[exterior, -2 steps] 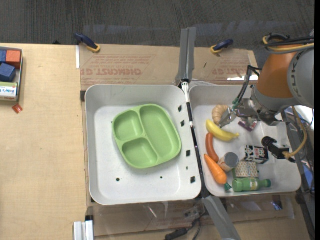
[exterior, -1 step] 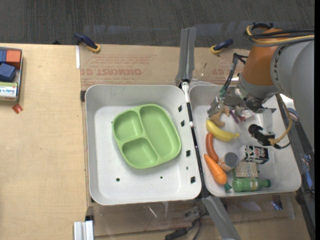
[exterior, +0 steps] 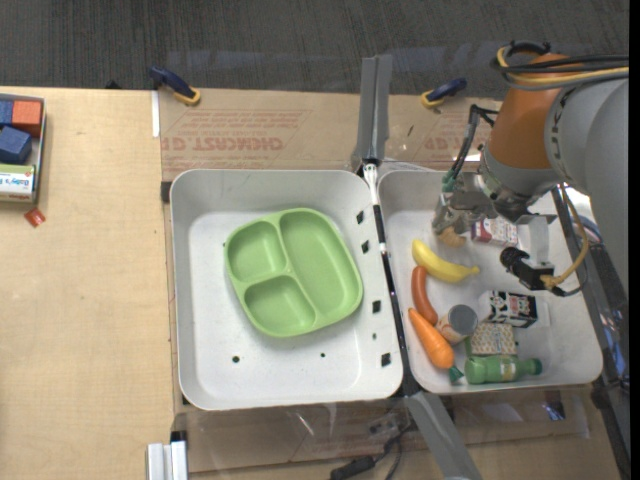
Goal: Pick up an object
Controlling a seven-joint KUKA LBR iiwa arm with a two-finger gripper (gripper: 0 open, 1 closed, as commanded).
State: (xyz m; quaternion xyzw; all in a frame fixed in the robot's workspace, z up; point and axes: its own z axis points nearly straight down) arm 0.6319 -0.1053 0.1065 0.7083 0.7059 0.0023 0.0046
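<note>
gripper [exterior: 455, 218]: low at right bin's [exterior: 585, 368] far-left corner, jaw opening cannot be told, grasp unclear | banana [exterior: 443, 262] just below it | left bin [exterior: 200, 368]: green divided plate [exterior: 293, 270] | wooden bench [exterior: 80, 318]

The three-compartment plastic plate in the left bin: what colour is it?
Light green, plain with no pattern; the camera view shows it clearly.

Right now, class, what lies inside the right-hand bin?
In the right bin: a banana, sausage, carrot, green bottle and small cartons. The arm covers its far corner.
</note>
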